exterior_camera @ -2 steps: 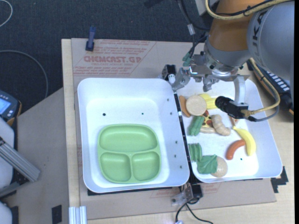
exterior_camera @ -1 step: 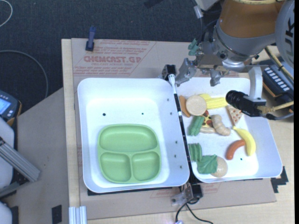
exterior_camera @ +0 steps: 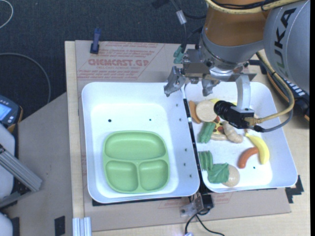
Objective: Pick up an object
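Two-finger metal gripper [exterior_camera: 189,86] — fingers spread, nothing grasped; round tan toy bread slice [exterior_camera: 205,111] just beneath, to its right.

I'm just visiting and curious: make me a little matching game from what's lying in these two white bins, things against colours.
Things:
1. divided plate
2. banana
3. sausage
4. round cookie

Colours:
A. yellow
B. tan
C. light green
D. orange-red

Pairs: 1-C, 2-A, 3-D, 4-B. The plate lies in the left bin; the others lie in the right bin.
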Robot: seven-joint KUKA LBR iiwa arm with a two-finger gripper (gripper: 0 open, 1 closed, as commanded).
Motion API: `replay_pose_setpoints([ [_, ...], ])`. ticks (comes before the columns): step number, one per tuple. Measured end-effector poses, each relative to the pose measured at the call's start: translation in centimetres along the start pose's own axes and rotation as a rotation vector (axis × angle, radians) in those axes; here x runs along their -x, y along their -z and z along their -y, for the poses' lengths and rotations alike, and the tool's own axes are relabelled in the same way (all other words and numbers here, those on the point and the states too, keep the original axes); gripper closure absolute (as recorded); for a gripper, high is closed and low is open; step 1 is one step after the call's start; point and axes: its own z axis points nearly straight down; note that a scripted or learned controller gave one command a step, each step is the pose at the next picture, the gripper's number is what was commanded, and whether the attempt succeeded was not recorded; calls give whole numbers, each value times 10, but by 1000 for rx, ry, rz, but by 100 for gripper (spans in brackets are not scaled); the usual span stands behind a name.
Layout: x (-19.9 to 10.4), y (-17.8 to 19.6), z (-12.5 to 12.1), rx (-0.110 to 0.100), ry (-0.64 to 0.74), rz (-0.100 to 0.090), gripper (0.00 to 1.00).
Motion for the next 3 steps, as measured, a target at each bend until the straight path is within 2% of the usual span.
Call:
replay_pose_setpoints([
  [1, 3, 11, -1, 4, -3, 2, 100],
  [2, 17, -93, 49, -15, -9, 3, 100],
  [3, -60, -81, 72, -1, 2, -1, 100],
])
